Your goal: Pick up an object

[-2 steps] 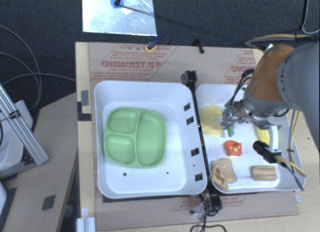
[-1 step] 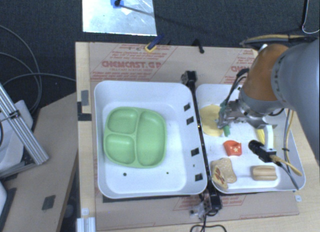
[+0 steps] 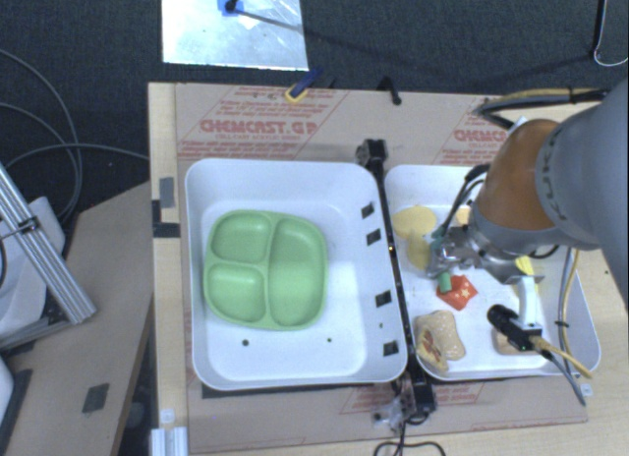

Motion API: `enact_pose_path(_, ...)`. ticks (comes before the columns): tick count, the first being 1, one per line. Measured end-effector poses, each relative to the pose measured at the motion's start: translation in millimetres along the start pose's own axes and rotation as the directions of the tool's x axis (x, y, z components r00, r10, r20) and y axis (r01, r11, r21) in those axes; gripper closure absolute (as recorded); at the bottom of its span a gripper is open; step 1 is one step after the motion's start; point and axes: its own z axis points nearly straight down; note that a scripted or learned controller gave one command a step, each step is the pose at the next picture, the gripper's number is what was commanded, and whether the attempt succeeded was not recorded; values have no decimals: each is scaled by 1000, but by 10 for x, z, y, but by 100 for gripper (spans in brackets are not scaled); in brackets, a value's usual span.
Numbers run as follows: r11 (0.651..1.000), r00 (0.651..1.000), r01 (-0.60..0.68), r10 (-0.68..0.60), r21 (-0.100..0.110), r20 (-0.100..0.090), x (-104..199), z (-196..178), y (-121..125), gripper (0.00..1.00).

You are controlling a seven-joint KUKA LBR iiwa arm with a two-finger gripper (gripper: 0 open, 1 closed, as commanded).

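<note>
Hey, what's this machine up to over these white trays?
A grey robot arm reaches from the right into the right bin, which holds several small objects. Its end effector is down just above a red object, beside a yellow one. Nothing looks lifted yet. The left bin holds a green divided plate.

A shallow white plastic bin [image 3: 211, 189] on the left holds a pale green plastic plate with three compartments [image 3: 264, 268], lying flat near the bin's middle. The bin rests on a brown cardboard sheet printed with red letters [image 3: 257, 126] that covers the bench. Beyond the cardboard, a shiny silver square sheet [image 3: 234, 12] lies on the dark carpeted floor [image 3: 79, 22]. At the far left edge stands a slanted aluminium frame rail [image 3: 39, 248], with black cables [image 3: 39, 100] looping nearby.
</note>
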Motion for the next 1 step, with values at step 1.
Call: enact_pose_path(1, 1000, 1000, 11, -11, -13, -3, 615, -1073, 56, 100)
